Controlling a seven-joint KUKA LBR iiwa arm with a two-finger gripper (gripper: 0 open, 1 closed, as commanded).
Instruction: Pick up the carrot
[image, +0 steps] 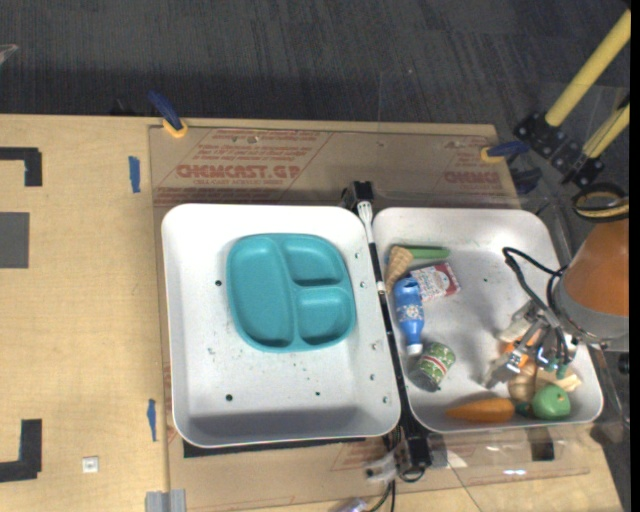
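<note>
Carrot (481, 409) just below-left of the pincer (527, 356)

Glossy white plastic bins (200, 300), matt teal plastic plate (291, 291), bare wooden bench (80, 300)

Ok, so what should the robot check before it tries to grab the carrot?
1. Carrot in plain sight, lying near the front of the right bin: ok.
2. Top of the carrot uncovered: ok.
3. Gripper right above the carrot: not ok, it hangs up and to the right of it.
4. Room around the carrot: not ok, the green apple sits close by its right end.
5. Fingers open enough: cannot tell.
6. Can out of the way: ok, it sits apart.
</note>
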